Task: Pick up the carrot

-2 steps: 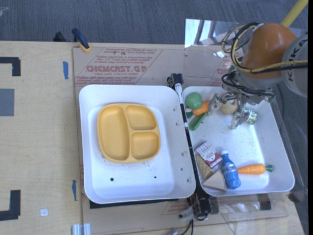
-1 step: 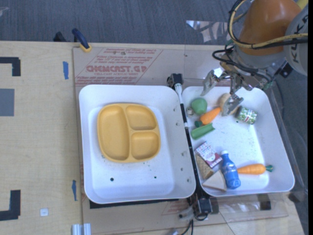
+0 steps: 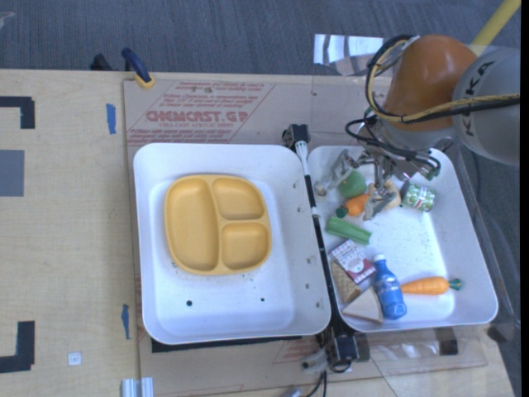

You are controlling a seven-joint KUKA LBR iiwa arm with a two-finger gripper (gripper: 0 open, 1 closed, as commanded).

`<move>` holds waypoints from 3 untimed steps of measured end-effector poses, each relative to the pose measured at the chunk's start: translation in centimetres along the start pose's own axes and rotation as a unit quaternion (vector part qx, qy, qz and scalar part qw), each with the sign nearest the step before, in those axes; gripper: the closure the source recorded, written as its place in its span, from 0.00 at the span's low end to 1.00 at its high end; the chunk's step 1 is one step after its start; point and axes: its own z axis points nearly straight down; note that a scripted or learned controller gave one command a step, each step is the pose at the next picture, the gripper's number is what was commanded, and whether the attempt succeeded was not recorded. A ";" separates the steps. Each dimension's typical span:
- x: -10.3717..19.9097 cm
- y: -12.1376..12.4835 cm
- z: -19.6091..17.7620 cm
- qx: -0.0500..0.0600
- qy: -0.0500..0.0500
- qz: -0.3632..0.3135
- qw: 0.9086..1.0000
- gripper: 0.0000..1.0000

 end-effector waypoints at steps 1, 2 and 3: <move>6.3 1.7 0.8 0.000 0.000 0.121 0.993 0.00; 5.6 1.5 -0.7 0.004 -0.008 0.119 0.993 1.00; 1.3 2.1 -12.1 0.003 -0.004 0.164 0.987 1.00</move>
